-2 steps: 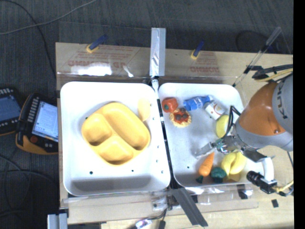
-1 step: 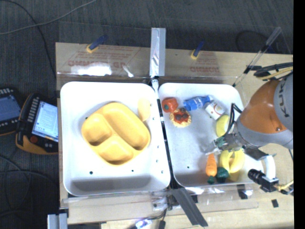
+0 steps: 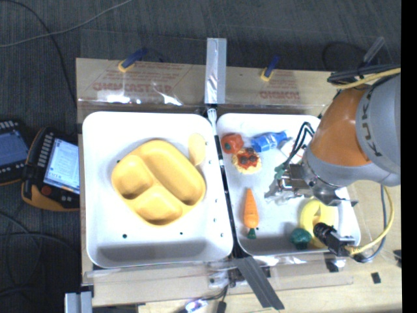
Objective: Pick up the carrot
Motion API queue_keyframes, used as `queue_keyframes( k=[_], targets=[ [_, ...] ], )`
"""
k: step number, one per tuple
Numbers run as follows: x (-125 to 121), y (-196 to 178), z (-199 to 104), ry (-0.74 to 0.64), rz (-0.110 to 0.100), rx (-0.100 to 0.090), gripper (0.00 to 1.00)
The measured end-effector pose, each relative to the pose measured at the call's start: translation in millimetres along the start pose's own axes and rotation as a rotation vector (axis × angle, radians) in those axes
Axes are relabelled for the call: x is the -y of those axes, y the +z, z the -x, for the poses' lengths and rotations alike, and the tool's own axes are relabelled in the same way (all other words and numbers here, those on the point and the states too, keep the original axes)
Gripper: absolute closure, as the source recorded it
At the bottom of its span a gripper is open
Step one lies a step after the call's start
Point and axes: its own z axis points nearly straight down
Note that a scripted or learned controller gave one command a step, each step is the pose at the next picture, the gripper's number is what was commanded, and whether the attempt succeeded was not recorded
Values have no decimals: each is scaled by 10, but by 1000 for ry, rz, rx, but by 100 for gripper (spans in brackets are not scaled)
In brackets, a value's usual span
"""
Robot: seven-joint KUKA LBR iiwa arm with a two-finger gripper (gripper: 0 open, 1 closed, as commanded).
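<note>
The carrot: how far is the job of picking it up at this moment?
Done: the arm has reached into the right bin, and the gripper is beside the carrot. In hand: nothing visible; the carrot lies flat on the bin floor, apart from the gripper, its green end toward the bin's near edge. Left: move over the carrot, close on it and lift it.

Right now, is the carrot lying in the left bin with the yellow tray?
No. The carrot lies in the right bin, apart from the gripper.
</note>
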Motion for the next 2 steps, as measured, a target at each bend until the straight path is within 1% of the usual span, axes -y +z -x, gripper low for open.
queue_keyframes(
  k=[1,2],
  targets=[
    [0,-1,3,0,0,1,0],
    [-46,935,248,-251,9,-2,0]
  ],
)
